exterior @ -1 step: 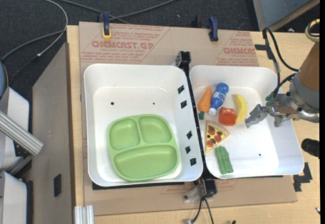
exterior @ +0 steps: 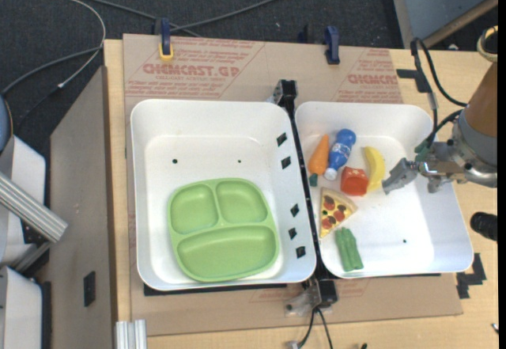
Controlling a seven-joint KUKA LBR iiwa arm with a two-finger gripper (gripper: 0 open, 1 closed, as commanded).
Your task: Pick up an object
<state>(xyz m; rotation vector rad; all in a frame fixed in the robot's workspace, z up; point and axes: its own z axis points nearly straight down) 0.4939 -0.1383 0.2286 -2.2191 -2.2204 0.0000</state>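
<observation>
The right bin holds several toy items: an orange carrot, a blue and white bottle, a yellow banana, a red block, a pizza slice and a green vegetable. My gripper hangs over the right side of this bin, just right of the banana. Its fingers are spread open with nothing between them. The left fingertip is close to the banana's lower end.
A green divided plate lies in the front of the left bin. A black divider runs between the bins. Two clamps hold the cardboard base at the back. The right bin's front right floor is bare.
</observation>
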